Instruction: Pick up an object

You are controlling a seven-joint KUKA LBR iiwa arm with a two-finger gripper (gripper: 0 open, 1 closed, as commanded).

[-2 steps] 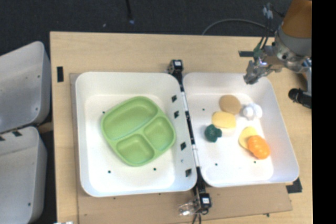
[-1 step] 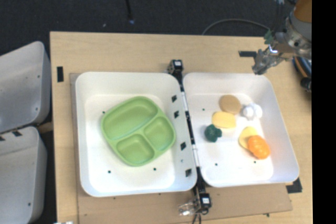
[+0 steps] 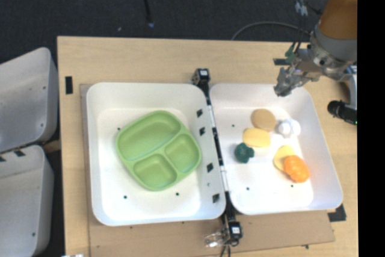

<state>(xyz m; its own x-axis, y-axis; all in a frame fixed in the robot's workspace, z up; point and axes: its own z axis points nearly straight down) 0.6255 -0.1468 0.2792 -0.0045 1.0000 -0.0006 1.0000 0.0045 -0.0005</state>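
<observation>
Plastic-looking toy foods, likely light and slick, lie clustered in the right bin (image 3: pixel 313 129); the tan round (image 3: pixel 263 118) suits a pinch across its middle, gripper (image 3: pixel 284 87) grip unclear.

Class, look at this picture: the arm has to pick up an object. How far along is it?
Done: nothing looks lifted; the orange piece, tan piece and green piece all lie in the right bin. In hand: the tool is over that bin's far edge. Left: lower onto one piece, grip it and lift.
</observation>
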